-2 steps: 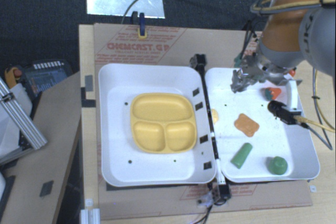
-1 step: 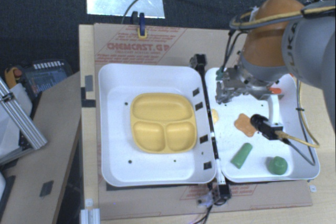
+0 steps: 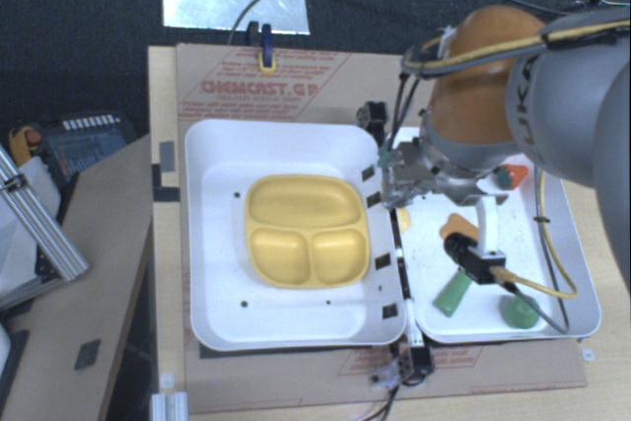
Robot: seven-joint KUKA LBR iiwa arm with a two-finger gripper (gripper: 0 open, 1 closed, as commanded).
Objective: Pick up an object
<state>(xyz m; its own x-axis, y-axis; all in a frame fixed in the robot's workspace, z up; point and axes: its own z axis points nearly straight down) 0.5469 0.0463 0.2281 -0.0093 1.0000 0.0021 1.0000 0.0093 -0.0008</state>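
The gripper [image 3: 392,182] hangs at the right bin's [image 3: 577,306] left edge; how open it is, or what it holds, I cannot tell. Near it lie 1 orange piece [image 3: 458,228], 1 green block [image 3: 454,294] and 1 green lump [image 3: 519,312]. The left bin [image 3: 212,242] holds 1 yellow tray [image 3: 304,230].

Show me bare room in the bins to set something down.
Free: left white bin's floor between its left wall and the yellow divided plastic tray, plus the strip nearer the camera. Crowded: right white bin, holding a green block and orange piece.
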